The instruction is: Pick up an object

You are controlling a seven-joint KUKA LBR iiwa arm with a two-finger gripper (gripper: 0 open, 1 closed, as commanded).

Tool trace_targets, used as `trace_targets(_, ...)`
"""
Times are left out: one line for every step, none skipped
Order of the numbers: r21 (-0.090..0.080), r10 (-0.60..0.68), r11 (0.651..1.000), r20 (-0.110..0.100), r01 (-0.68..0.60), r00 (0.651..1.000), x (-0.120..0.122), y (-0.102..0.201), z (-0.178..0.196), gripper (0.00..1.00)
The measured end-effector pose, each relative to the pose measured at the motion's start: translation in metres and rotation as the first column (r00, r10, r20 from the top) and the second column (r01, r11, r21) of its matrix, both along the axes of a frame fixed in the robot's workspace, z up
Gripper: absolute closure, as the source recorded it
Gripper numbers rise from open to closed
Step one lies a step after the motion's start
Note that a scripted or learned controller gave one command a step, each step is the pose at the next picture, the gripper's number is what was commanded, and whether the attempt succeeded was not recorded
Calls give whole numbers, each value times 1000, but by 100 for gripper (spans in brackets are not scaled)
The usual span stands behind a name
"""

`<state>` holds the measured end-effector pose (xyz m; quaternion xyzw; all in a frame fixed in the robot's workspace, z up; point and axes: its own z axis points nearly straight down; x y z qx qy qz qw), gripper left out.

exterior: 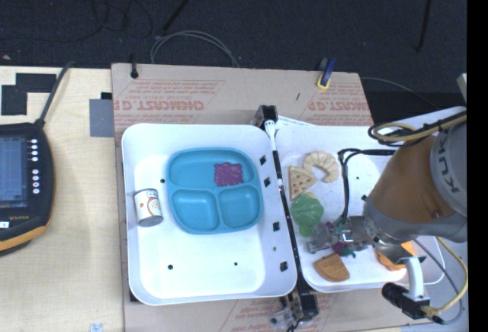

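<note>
1. Low in the right bin [358,159], the gripper [341,237] hangs over a small cluster of toy food: a green leafy piece [307,211] just to its left, a brown cookie-like piece [331,269] just below it, and an orange piece [393,259] half hidden under the wrist.
2. Which of these is the target I cannot say for sure; the cookie and the green piece lie nearest the fingertips, so one of them is my guess.
3. I cannot tell whether the fingers are spread or closed (they read as a dark, cluttered patch with purple and green flecks), and nothing is clearly pinched between them.
4. To do this step well, I judge the fingers should straddle one piece alone, centred over it, then descend straight so the neighbours are not nudged; the cookie looks flat and may need a low, firm pinch at its edges.
5. Farther up the same bin lie a croissant [322,165] and a waffle-patterned wedge [300,182], apart from the gripper.
6. The left bin [145,262] holds a blue divided plate [214,189] with a purple bit [228,173] in one compartment, and a small can [148,207] beside the plate's left edge.
</note>
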<state>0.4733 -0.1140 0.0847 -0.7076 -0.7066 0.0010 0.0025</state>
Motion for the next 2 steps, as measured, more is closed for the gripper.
trace_targets(-1, -6, 1000, 2, 6, 1000, 2, -3, 13, 100)
trace_targets(0, 12, 1000, 13, -12, 1000, 49, 88, 108, 100)
